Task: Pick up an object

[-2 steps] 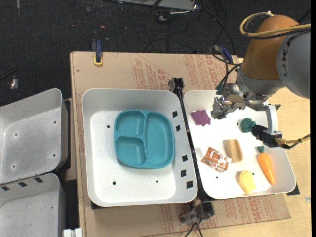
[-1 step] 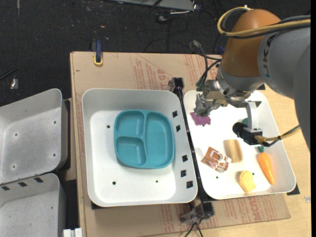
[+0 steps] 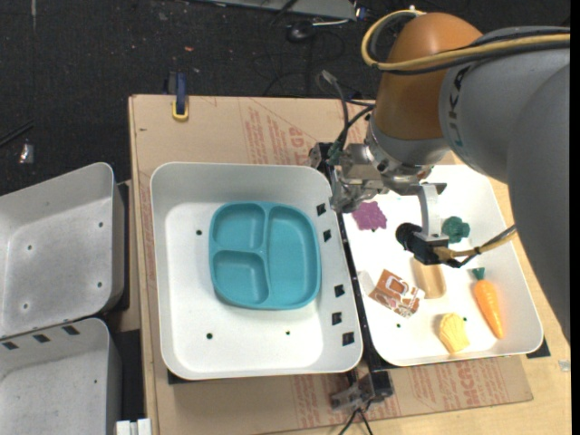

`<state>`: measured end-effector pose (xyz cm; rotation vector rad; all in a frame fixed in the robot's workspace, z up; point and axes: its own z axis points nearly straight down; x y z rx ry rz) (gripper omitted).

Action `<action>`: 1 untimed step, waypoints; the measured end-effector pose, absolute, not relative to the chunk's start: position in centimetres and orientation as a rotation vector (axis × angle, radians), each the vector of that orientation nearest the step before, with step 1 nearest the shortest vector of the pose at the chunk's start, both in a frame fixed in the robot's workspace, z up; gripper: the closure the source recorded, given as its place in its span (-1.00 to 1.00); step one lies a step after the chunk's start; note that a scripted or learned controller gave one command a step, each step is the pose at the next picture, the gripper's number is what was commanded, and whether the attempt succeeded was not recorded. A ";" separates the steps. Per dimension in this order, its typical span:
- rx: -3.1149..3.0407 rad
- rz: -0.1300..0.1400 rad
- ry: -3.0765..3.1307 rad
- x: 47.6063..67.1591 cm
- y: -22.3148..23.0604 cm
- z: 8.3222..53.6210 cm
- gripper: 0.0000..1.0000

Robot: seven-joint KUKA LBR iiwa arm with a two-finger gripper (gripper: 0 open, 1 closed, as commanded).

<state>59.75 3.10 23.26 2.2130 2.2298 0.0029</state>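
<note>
Grey arm (image 3: 507,89) with orange band in from upper right, covering top-right part of right bin (image 3: 513,243). At its end, gripper (image 3: 349,187) low at top-left corner of right bin, over the wall shared with left bin (image 3: 165,243). Open or closed: cannot tell, blocked by the wrist above it.

Pickable items all on right bin floor:
- purple piece (image 3: 369,215) just beside gripper, below-right of it, lying flat.
- green piece (image 3: 455,228) further right, near mid-bin, well apart from purple piece.
- tan block (image 3: 429,277) below green piece.
- brown-and-white packet (image 3: 397,293) tilted, at tan block's left, touching or just beside, cannot tell which.
- yellow piece (image 3: 453,332) lumpy, near front wall.
- carrot (image 3: 488,304) orange with green top, right of yellow piece, near but apart, tip toward front wall.

In left bin: teal plate (image 3: 263,256), three compartments, roughly centred, apart from all walls.

Both bins side by side on cardboard sheet (image 3: 227,120). Blue and yellow clamp (image 3: 180,98) at sheet's top-left edge. White perforated trays (image 3: 54,234) off to the left, beside the sheet.
</note>
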 end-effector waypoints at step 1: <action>2.212 0.004 2.231 59.7 8.7 24.2 1.00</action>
